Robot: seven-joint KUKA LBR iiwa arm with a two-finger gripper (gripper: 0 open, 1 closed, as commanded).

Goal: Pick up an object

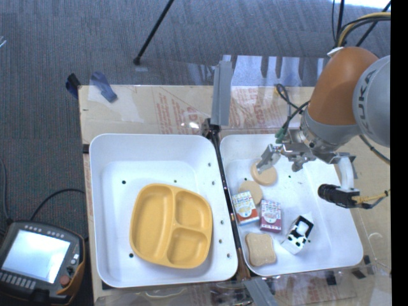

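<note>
End effector (285, 156) over the right bin (331, 244), fingers spread wide, holding nothing.
Left bin (108, 158) holds a yellow tray (171, 225). Right bin holds, by size: a bread slice (260, 249), a round biscuit (264, 174) just under one finger, two small cartons (245, 207) side by side, and a black-and-white box (298, 234).
</note>
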